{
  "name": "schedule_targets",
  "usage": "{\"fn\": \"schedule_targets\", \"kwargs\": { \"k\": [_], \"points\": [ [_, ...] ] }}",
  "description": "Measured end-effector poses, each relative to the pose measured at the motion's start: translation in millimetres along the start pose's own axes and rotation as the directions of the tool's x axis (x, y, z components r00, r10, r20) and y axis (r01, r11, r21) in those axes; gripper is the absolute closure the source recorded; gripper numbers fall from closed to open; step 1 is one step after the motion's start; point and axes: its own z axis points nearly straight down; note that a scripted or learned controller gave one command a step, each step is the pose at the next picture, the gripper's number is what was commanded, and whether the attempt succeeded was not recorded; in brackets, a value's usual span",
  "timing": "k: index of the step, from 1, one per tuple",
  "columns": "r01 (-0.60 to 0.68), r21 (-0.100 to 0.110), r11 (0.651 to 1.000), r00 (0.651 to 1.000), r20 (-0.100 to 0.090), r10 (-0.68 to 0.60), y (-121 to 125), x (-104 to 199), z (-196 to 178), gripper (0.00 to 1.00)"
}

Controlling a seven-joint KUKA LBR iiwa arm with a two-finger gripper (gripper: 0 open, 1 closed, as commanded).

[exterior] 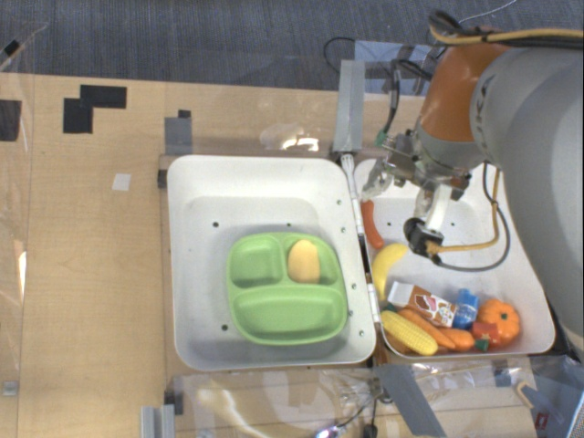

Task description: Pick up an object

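Arm (516, 89): enters over the right bin's (522, 276) far right corner, its grey body covering that corner. Orange band (452, 99) sits above the far wall. Wrist points down and toward the bin's left wall.

Gripper (391, 176): over the far left part of the right bin, close to the left wall. Whether it is apart or together: cannot tell from this angle.

Candidates for the pick, all in the right bin:
- chili (370, 226), red-orange, lying along the left wall, in the view just below the gripper. It is the nearest piece.
- banana (388, 263), against the left wall, just nearer the camera than the chili.
- packet (422, 304), white and red, mid-bin, toward the near wall.
- corn (409, 333), near left corner, at the near wall.
- carrot (443, 331), beside the corn, along the near wall, partly under the packet's edge.
- blue piece (466, 308), touching the packet's right end.
- pumpkin (497, 322), orange, near right corner.

The near half is crowded, with pieces touching or overlapping. The far half has bare floor.

Left bin (201, 245): butts against the right bin's left wall. It holds a green tray (283, 313) with a yellow lemon (304, 261) in the far compartment closest to the right bin.
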Motion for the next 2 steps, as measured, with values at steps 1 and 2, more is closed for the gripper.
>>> {"fn": "schedule_targets", "kwargs": {
  "k": [1, 2],
  "points": [
    [0.172, 0.002, 0.985, 0.985, 0.001, -0.172, -32, -54, 1, 0.0],
    [0.269, 0.005, 0.963, 0.963, 0.001, -0.269, -26, -88, 83, 0.0]
  ]
}}
